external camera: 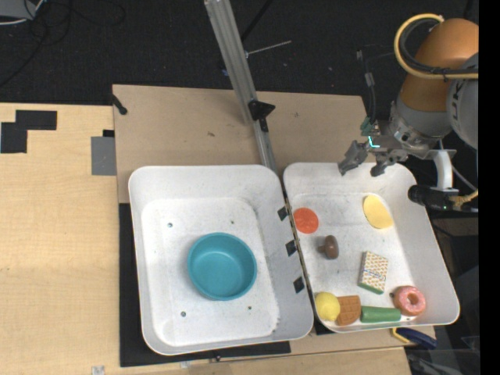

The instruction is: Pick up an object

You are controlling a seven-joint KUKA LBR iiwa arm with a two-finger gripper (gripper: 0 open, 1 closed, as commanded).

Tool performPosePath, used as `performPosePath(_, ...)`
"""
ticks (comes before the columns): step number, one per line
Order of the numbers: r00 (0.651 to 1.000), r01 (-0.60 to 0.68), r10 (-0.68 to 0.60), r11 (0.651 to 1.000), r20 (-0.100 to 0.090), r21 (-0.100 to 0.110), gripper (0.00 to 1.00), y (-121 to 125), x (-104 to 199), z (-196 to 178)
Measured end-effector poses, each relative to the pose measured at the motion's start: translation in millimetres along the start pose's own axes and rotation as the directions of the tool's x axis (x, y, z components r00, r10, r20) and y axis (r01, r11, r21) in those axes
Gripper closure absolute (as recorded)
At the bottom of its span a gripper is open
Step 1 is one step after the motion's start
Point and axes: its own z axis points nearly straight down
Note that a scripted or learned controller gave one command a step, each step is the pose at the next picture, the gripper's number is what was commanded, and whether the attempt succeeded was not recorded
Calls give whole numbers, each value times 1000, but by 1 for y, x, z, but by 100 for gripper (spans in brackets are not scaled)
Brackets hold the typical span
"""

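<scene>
1. My gripper (366,162) hangs over the far rim of the right bin (437,260), and my two fingers are spread apart with nothing between them.
2. The yellow oval piece (377,211) lies nearest to me, just inside the bin's far right part; its long axis runs from far-left to near-right, slightly slanted.
3. The orange round piece (305,221) sits near the bin's left wall, and the small brown piece (330,246) lies just beside it toward the near side.
4. The patterned block (373,272) rests right of the bin's centre, its long axis running near to far with a slight tilt.
5. Along the near edge I see the yellow ball (327,306) touching the brown cracker-like piece (348,309), then the green piece (379,315) lying lengthwise left to right, then the pink doughnut (408,300).
6. The left bin (156,201) holds a teal bowl (222,266), upright, well apart from me.
</scene>
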Motion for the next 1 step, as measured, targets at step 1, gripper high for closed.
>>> performPosePath(1, 1000, 0, 0, 1000, 0, 0, 0, 0, 0, 0)
